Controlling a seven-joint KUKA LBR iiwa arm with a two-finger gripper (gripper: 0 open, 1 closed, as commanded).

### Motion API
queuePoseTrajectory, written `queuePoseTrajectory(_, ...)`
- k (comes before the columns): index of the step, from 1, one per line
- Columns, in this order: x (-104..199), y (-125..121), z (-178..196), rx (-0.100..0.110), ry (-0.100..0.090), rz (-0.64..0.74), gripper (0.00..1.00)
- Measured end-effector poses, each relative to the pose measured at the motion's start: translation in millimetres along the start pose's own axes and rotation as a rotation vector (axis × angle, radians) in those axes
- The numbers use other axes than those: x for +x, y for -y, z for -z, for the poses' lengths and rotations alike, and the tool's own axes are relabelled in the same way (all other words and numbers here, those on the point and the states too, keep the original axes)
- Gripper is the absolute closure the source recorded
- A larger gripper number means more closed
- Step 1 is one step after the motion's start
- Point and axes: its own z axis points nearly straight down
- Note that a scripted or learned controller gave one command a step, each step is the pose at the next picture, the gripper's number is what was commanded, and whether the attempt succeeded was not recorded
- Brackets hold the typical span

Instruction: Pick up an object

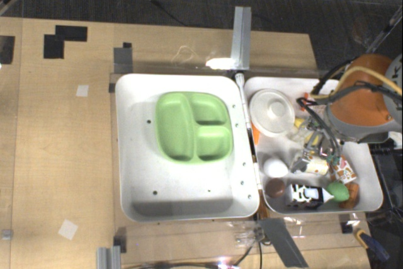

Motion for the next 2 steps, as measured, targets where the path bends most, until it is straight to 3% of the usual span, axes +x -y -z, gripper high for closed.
queuePoseTrajectory(1,28,-29,1,0.000,0.001,-0.033,0.00)
queuePoseTrajectory(2,54,3,2,-0.001,0.003,-0.077,0.00)
